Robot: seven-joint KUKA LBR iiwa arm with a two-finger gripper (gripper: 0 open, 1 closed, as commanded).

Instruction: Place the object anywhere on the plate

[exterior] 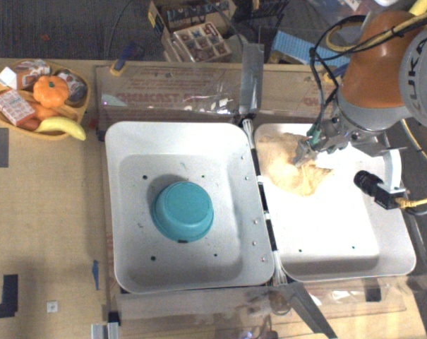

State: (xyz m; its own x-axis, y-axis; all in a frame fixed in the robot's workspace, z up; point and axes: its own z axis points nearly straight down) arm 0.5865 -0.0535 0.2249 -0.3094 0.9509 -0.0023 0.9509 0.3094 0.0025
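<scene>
A teal round plate (pixel 183 210) lies upside-down-looking in the middle of the left bin (pixel 128 154). A pale cream, crumpled soft object (pixel 292 169) rests in the far left part of the right bin (pixel 340 260). My gripper (pixel 303 154) is low over the object's far right side, its tips at or in the cream material. Whether anything is caught between the tips is hidden by the gripper body and the pale background.
The arm's grey and orange wrist (pixel 379 62) hangs above the right bin's far edge. A black fitting with a yellow cable (pixel 374 188) sits at the bin's right. A bowl of toy fruit (pixel 40 108) stands on the bench at far left.
</scene>
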